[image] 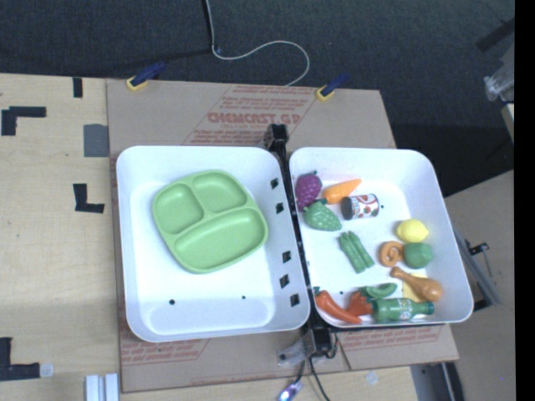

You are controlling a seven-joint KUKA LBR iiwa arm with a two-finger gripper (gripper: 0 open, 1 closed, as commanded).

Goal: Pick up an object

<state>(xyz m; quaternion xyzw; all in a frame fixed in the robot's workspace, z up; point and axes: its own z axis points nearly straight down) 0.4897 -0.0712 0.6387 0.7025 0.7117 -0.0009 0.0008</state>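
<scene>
- We read this as the opening step: nothing lifted, every toy lying on the floor of the right shallow white plastic bin [422, 167].
- Gripper state: we cannot tell.
- Left shallow white plastic bin [134, 224]: one pale green three-compartment plastic plate [211, 220], sitting toward that bin's far edge, tilted askew.
- Right bin count, by our tally, about twelve pieces:
  - one purple plastic grape bunch [308, 187] and one orange plastic carrot [341, 191] near the far-left corner
  - one small red-and-white can [361, 206] just beside the carrot
  - one dark green leafy toy vegetable [322, 217] against the left wall
  - one green bean-pod toy [356, 251] mid-bin, standing clear of the rest
  - one yellow plastic lemon [411, 230], one round green plastic fruit [418, 255], one orange crescent-shaped toy [389, 253] near the right wall
  - one tan plastic drumstick [417, 283]
  - near edge: one green plastic bottle [401, 310], one red-orange pepper-like toy [334, 307]; one small green piece between them, too crowded to name.
- Next move, our call: come down over the right bin onto an isolated piece. The bean pod looks easiest; the near-edge cluster risks a double grab or a wall strike.
</scene>
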